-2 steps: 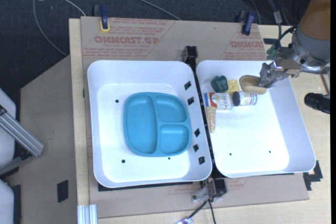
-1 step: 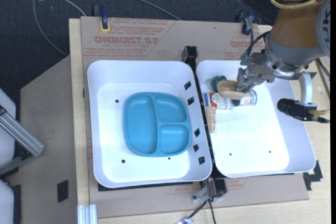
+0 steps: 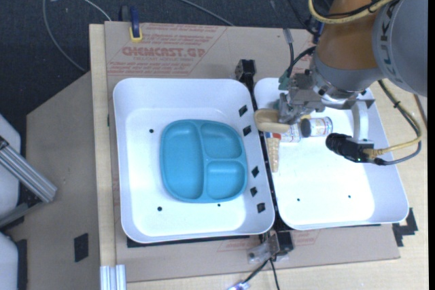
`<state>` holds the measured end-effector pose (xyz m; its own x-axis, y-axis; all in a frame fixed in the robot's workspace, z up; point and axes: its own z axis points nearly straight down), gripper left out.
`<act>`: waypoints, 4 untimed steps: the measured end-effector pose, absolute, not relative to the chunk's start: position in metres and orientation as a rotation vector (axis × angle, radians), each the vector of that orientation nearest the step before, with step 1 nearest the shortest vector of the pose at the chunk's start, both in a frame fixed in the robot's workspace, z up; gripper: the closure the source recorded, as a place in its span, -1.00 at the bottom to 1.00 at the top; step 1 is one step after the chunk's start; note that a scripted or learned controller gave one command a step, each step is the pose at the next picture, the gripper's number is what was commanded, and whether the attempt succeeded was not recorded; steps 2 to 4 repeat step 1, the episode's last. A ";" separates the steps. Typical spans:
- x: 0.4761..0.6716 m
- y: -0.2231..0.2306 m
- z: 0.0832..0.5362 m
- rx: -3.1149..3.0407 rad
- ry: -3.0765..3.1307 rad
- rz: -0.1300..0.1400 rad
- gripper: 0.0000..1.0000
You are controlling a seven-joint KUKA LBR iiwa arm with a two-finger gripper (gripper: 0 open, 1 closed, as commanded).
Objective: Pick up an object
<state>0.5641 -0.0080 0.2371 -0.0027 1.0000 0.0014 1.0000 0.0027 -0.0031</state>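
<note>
The tan, wooden-looking oblong piece (image 3: 270,122) lies at the upper left of the right white bin (image 3: 340,204), right of frame centre, its left end touching the divider between the bins. Just to its right lies a small clear bottle with a dark cap (image 3: 314,126), on its side. Below the tan piece, a pale cone-shaped object with a ribbed, waffle-like surface (image 3: 273,151) runs down along the bin's left wall.

The gripper (image 3: 293,112) is directly above the tan piece and the bottle, at the upper left of the right bin. Its fingertips are hidden behind its own body, so whether it is spread, narrowed or clamped on anything cannot be told; possibly it touches the tan piece, but the view is too poor to confirm. The grey arm with the orange band (image 3: 353,17) enters from the upper right of the frame.

The left white bin (image 3: 136,146) holds a blue plastic plate with three compartments (image 3: 202,160), lying flat at its centre.
</note>
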 end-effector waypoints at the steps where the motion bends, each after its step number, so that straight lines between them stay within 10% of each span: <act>1: 0.567 0.040 0.223 -2.216 -2.222 0.003 1.00; 4: 0.567 0.040 0.223 -2.216 -2.222 0.003 1.00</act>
